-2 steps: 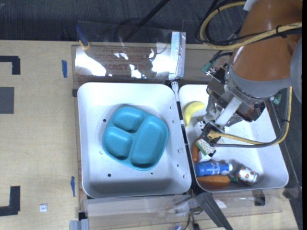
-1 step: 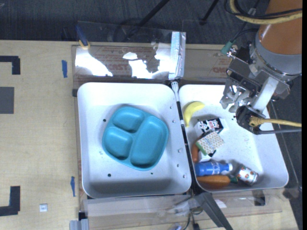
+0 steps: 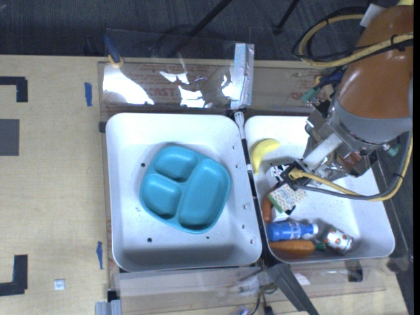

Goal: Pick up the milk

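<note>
The milk [image 3: 286, 198] is a small white carton with a speckled print and a green patch. It lies tilted in the right bin [image 3: 374, 205], left of the bin's middle. My gripper [image 3: 333, 165] hangs over the right bin's upper middle, a little up and to the right of the carton. The grey wrist and the orange band [image 3: 384, 51] above it cover the bin's far right corner. Nothing shows as held.
A yellow banana [image 3: 264, 151] lies at the right bin's far left. Along its near wall are a blue bottle [image 3: 293, 230], an orange carrot [image 3: 293, 247] and a small can [image 3: 338, 241]. The left bin [image 3: 125, 176] holds a blue divided plate [image 3: 185, 187].
</note>
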`<state>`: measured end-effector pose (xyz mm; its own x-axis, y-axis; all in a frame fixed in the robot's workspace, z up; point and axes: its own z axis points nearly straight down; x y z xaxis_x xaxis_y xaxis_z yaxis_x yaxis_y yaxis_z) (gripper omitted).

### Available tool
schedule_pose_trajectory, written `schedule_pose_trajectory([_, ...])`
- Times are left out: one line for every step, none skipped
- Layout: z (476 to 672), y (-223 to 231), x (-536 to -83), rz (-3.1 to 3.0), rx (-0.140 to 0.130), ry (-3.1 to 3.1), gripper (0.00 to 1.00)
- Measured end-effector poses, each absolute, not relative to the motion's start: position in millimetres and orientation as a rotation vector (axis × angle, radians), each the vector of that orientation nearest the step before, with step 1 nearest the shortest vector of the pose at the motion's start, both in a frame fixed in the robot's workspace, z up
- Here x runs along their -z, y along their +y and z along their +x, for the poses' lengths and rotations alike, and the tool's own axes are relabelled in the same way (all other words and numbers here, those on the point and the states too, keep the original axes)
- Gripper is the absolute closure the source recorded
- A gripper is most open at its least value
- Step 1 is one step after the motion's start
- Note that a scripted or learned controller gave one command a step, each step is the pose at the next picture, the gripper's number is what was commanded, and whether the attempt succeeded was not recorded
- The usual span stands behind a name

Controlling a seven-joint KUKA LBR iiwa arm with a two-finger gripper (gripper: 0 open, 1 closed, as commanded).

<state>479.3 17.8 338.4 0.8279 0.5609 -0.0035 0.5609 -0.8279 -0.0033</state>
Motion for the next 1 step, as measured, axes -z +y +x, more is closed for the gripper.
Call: schedule_pose_trajectory([484.5, -19.5, -413.9, -3.041, -0.003, -0.788, 1.00])
